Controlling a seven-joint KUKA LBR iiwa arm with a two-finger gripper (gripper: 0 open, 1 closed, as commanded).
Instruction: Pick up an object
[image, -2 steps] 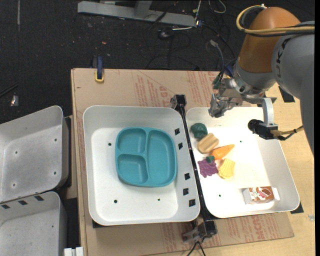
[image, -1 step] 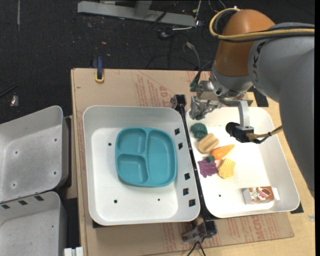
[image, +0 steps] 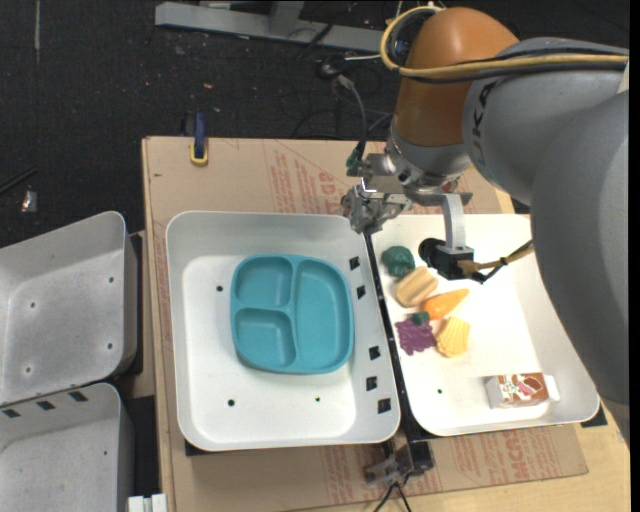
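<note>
The gripper (image: 373, 208) hangs over the far end of the divide between the two bins, above the right bin's (image: 520, 415) far left corner; whether it is spread or pinched cannot be told, and nothing shows in it. In the right bin, near its left wall, lie a green toy (image: 398, 259), a tan piece (image: 414, 287), a carrot (image: 446, 301), purple grapes (image: 415, 335) and a yellow piece (image: 453, 337), clustered close. A small carton (image: 521, 389) sits by the near right corner. The left bin (image: 195, 400) holds a teal tray (image: 292, 313) at its middle.
</note>
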